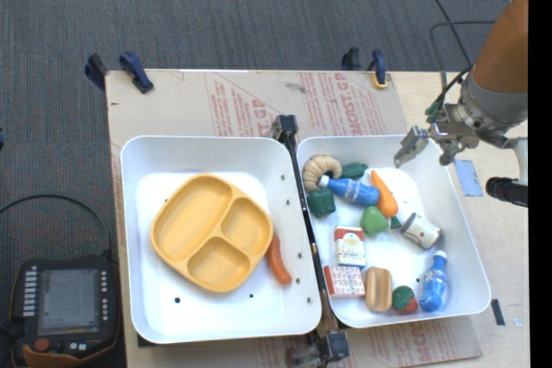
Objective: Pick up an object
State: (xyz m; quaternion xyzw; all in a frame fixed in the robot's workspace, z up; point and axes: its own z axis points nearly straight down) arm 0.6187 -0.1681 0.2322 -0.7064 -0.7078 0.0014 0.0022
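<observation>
Clutter fills the right bin [473,271] — bottles, a carrot [385,193] and toy food packed close, hence awkward picks — while the gripper [429,143], fingers spread and grasping nothing, hovers over its far rim, seemingly poised to descend.

Red printed lettering is seen on the cardboard sheet [259,103] that covers the desk, upside down along its far edge; it cannot be read with certainty. Labels are carried by two small cartons [348,246] in the right bin [466,224], but their print is too small to be read.
</observation>
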